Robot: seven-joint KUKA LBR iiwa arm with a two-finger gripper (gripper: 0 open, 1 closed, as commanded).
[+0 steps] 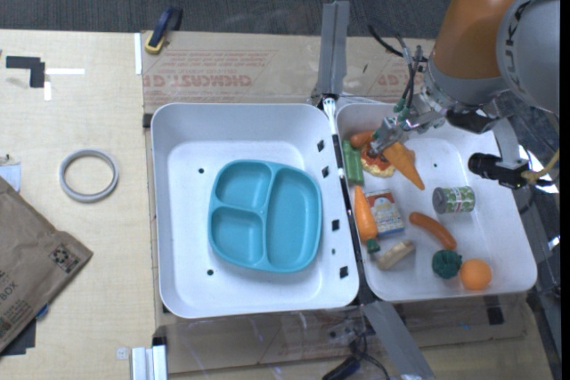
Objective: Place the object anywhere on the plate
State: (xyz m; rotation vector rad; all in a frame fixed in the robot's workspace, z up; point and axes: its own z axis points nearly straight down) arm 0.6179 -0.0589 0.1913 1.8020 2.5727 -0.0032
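A light blue plate (pixel 265 215) with three compartments lies in the left bin (pixel 178 191). My gripper (pixel 389 138) hangs low over the upper left of the right bin (pixel 512 231), right above a cluster of toy food: an orange carrot (pixel 405 163), a small pizza-like piece (pixel 378 163) and a green piece (pixel 353 165). The fingers point down and left toward that cluster. I cannot make out anything held between them.
The right bin also holds another carrot (pixel 364 216), a small carton (pixel 386 213), a sausage (pixel 433 230), a green can (pixel 454 199), a broccoli piece (pixel 447 262), an orange (pixel 476 274) and a beige piece (pixel 394 254). A tape ring (pixel 89 174) lies on the bench at left.
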